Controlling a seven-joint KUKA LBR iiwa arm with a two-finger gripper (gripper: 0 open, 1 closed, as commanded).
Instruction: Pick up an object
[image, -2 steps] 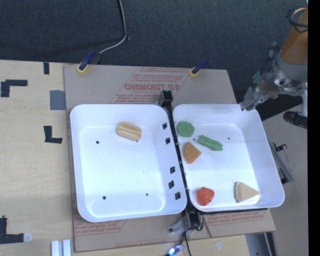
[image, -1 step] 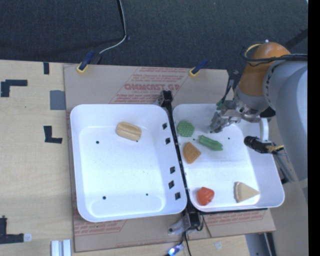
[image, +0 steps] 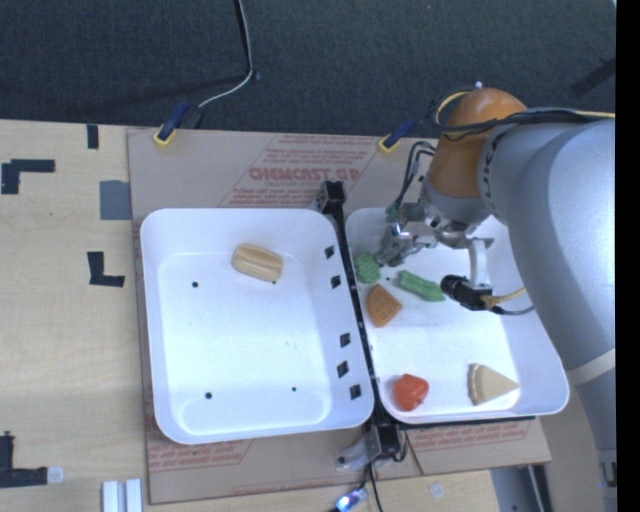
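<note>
- The claw (image: 392, 243) hangs low over the right bin's (image: 530, 345) 11 o'clock corner; its grip cannot be made out.
- Just beneath lies a small green piece (image: 367, 267).
- Also there: green pod (image: 421, 287), orange wedge (image: 382, 306), red tomato (image: 408, 392), tan wedge (image: 489, 383).
- The left bin (image: 170, 330) holds a bread roll (image: 257, 263) toward 12 o'clock.

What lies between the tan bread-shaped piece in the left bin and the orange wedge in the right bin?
In the camera view, the bins' adjoining white rims with black clips, between bread piece and orange wedge.

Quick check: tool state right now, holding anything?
Tool: low in the right bin, by the round green piece; grip state cannot be told.
</note>
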